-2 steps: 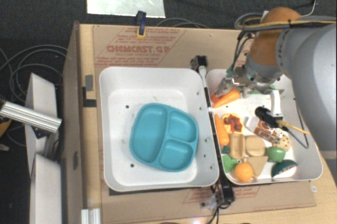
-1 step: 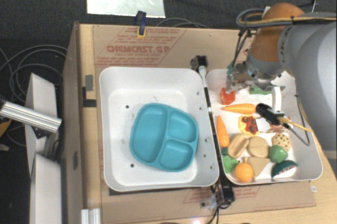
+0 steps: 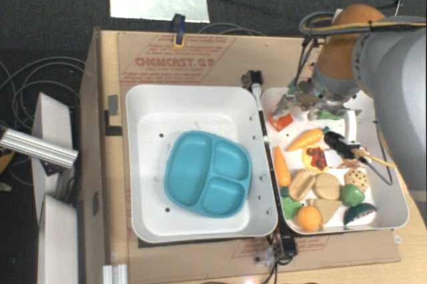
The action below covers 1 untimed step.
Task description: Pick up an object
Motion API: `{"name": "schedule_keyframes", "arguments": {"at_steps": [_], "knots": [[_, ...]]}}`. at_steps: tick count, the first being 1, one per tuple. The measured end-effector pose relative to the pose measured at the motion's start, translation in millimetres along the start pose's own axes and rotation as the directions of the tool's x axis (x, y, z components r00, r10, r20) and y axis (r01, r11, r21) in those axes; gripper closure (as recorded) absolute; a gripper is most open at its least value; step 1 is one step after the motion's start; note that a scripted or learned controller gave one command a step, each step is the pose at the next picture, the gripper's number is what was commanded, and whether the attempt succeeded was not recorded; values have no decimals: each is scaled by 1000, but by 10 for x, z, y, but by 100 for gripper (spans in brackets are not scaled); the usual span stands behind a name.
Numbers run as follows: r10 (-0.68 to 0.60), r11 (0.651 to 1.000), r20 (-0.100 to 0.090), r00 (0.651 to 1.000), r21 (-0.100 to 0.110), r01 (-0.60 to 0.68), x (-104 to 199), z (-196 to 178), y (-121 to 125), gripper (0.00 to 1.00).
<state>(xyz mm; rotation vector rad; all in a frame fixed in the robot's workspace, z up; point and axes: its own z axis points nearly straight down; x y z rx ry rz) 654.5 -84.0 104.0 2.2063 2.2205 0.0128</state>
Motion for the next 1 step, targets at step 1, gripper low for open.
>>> {"name": "schedule_keyframes", "arguments": {"at_steps": [1], "knots": [[10, 1000, -3, 1000, 1, -10, -297, 142, -406, 0]]}}
